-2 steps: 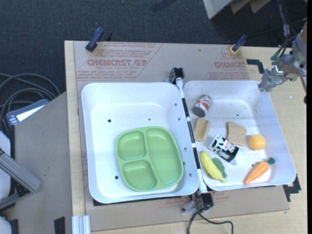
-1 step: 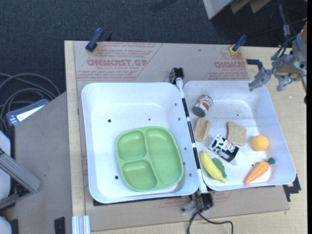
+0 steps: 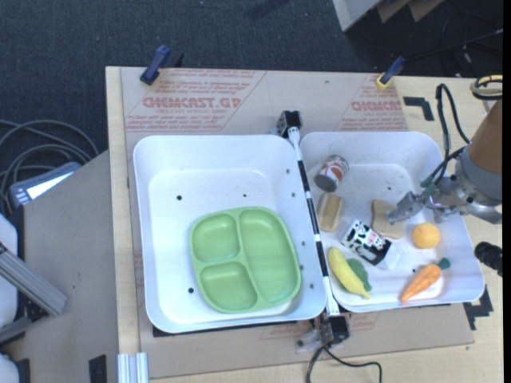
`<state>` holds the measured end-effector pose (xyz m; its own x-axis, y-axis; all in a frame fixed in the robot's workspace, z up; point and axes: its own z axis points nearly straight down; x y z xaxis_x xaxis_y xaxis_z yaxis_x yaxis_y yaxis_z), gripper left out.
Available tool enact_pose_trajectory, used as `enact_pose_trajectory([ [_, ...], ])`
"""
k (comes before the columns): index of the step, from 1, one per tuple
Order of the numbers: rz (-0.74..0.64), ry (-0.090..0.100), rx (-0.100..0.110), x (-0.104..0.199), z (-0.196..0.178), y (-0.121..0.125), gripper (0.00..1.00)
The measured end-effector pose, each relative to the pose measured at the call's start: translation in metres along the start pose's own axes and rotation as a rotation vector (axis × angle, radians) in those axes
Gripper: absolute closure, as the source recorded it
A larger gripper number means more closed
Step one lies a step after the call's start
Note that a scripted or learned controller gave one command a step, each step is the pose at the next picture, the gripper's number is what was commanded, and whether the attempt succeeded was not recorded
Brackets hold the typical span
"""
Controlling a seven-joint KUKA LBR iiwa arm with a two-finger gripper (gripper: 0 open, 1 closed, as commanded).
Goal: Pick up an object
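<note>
Two white bins sit side by side on the tabletop (image 3: 120, 214). The left bin (image 3: 160, 166) has one green tray (image 3: 243, 259) in it, and the tray has three parts. The right bin (image 3: 367, 146) has seven things. One orange ball (image 3: 426, 235) is the landmark. One carrot (image 3: 421, 282) lies just below the ball. One black and white cow toy (image 3: 366, 242), one tan block (image 3: 386, 218), one bread piece (image 3: 329, 211), one corn cob (image 3: 348, 271) and one can (image 3: 331, 172) lie left of it. The claw (image 3: 407, 206) hangs just above and left of the ball, over the block. I cannot tell if it is open or if it has hold of anything.
</note>
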<state>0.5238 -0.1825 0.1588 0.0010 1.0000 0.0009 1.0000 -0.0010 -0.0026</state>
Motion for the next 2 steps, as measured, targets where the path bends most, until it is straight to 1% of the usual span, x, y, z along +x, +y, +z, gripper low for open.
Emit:
enact_pose_trajectory([
  [1,-0.001,0.000,-0.004,-0.030,0.072,0.012,0.00],
  [2,-0.001,0.001,-0.006,-0.033,0.072,-0.027,0.00],
])
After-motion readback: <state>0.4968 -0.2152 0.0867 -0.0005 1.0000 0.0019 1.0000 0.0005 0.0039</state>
